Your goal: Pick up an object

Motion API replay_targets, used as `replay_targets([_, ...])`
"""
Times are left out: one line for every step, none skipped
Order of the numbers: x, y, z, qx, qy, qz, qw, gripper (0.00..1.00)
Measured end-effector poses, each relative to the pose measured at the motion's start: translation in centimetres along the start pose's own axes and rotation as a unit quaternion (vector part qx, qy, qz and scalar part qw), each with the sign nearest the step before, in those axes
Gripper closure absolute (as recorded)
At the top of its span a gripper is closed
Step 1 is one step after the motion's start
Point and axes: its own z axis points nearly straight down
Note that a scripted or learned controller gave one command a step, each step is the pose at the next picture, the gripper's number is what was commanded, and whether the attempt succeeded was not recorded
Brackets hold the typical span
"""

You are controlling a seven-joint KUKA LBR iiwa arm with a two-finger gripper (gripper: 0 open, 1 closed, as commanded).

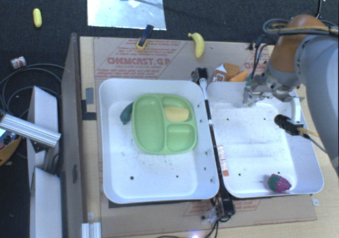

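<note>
My gripper [253,97] hangs low over the back edge of the right bin [249,141], reaching in from the right under the grey arm with the orange band [290,51]. Nothing shows between it and the bin floor. A pink-red strawberry-like toy with a green top [278,183] lies in the right bin's front right corner, far from the gripper. In the left bin [122,178] a green divided plate [159,131] holds a yellow piece [176,113]. A dark green piece [126,113] rests against the plate's left rim.
An orange item [233,72] lies just behind the right bin, close to the gripper. A yellow banana [198,44] and a clamp [143,38] sit on the cardboard at the back. A black divider [210,125] runs between the bins.
</note>
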Motion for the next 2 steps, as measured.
replay_targets([0.02,-0.02,0.06,0.001,0.0,-0.001,1.0,0.0])
replay_targets([0.02,-0.02,0.06,0.001,0.0,-0.001,1.0,0.0])
